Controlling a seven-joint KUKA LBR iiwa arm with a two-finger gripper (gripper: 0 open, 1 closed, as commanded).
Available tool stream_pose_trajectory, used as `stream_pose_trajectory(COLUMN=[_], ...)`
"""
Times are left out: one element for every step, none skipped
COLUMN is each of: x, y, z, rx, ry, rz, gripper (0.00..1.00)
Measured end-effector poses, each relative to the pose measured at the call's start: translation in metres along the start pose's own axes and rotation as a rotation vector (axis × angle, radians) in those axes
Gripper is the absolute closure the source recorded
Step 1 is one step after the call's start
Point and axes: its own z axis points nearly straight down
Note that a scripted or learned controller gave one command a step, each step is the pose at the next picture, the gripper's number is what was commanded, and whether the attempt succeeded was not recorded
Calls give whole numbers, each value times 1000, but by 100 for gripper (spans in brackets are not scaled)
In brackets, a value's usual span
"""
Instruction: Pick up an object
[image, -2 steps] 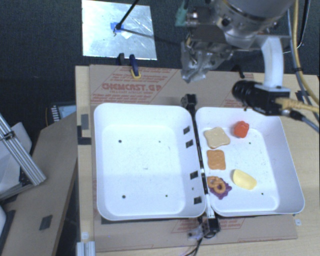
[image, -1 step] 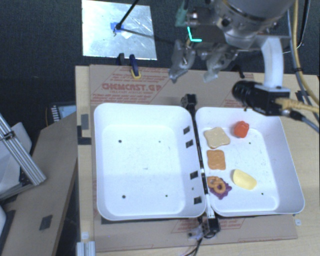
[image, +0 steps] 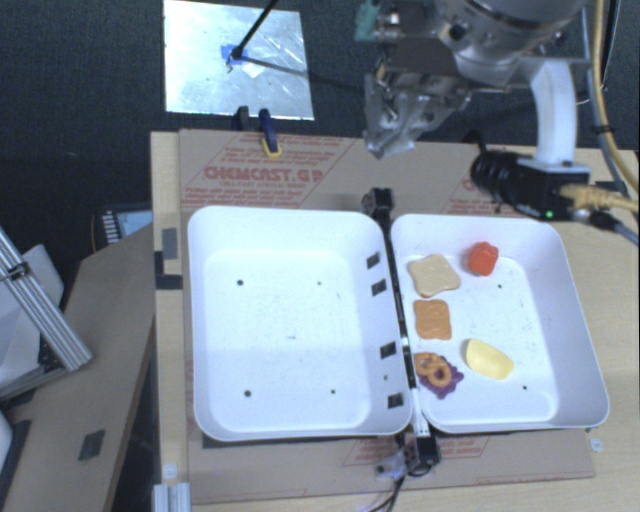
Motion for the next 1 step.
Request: stream_pose_trajectory(x=[0], y=[0], z=[0], rx=[1], ry=[0], rz=[-1], gripper=[0])
